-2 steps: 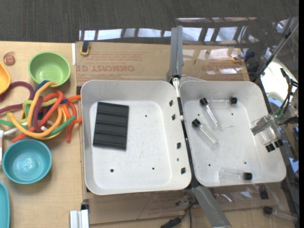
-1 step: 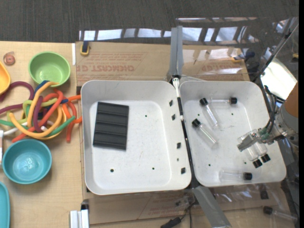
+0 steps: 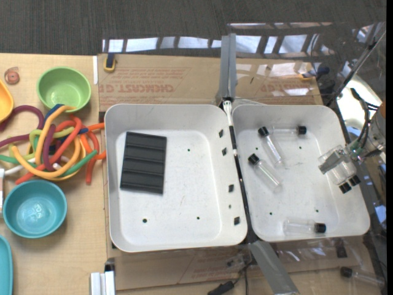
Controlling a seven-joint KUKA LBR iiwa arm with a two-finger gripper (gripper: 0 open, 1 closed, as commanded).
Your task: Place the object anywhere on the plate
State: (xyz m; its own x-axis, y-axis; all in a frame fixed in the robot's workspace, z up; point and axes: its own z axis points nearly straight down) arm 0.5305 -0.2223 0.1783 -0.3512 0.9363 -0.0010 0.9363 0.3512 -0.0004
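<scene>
A black ribbed rectangular plate (image 3: 143, 162) lies flat in the left part of the left bin (image 3: 178, 238). Several clear vials with black caps lie in the right bin (image 3: 307, 112): one (image 3: 271, 145) at the upper middle, one (image 3: 288, 129) behind it, one (image 3: 264, 171) near the centre, and one (image 3: 303, 227) by the front wall. My gripper (image 3: 341, 165) hangs over the right bin's right wall, well away from the plate. A clear piece with black ends (image 3: 347, 184) sits right under it; whether that is a vial I cannot tell.
On the wooden bench left of the bins stand a green bowl (image 3: 64, 89), a teal bowl (image 3: 34, 208) and a tangle of coloured cords (image 3: 55, 146). Cardboard (image 3: 159, 78) lies behind the bins. Cables (image 3: 362, 134) hang at the right.
</scene>
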